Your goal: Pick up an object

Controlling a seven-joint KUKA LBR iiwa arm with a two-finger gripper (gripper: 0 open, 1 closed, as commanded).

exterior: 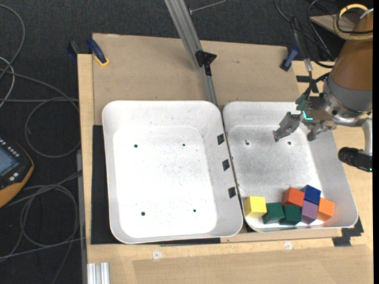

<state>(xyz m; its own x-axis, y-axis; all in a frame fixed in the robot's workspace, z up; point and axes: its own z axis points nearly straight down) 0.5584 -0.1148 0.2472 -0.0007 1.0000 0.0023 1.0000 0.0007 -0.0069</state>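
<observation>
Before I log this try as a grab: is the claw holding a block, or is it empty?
Empty. The claw hangs above the right bin's far end; the blocks all lie along its near edge.

Tan wooden bench (154, 70) on dark carpet. Blue clamps (98, 52) at back corners. Slanted grey metal pole (186, 25). Black cables (35, 105) looping left; orange-edged handheld device (10, 170) beside them.

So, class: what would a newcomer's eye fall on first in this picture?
Most likely the cluster of bright blocks bunched in the near corner of the right bin, the yellow block leftmost. Next, the grey arm's claw above that bin's far end, well away from the blocks.
</observation>
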